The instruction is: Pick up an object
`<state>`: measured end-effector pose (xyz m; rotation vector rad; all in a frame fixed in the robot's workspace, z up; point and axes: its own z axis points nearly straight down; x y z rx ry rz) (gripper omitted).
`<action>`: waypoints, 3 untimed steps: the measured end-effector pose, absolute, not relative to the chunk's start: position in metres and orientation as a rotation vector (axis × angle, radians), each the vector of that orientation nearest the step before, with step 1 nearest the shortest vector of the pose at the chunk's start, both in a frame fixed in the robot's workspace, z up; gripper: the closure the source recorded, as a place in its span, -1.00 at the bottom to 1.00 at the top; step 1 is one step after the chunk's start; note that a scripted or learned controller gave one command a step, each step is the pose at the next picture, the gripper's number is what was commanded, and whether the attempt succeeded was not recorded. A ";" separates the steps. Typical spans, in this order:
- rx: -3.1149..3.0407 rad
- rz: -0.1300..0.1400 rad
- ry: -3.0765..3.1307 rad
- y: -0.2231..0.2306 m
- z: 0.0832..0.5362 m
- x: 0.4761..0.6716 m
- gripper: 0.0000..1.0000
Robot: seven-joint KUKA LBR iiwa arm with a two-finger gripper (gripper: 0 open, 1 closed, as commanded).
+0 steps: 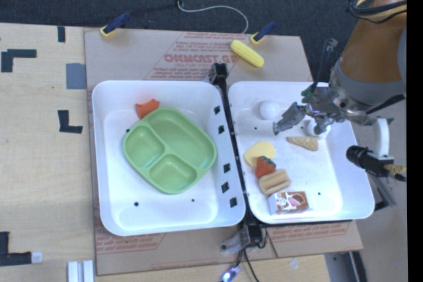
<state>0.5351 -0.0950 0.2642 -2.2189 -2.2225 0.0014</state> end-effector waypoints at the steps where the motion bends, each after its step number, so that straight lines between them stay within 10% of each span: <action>1: -2.213 0.007 -2.220 -0.059 0.226 0.507 -1.00; 2: -2.212 -0.006 -2.233 0.007 0.270 0.536 -1.00; 3: -2.210 -0.012 -2.235 0.078 0.355 0.511 -1.00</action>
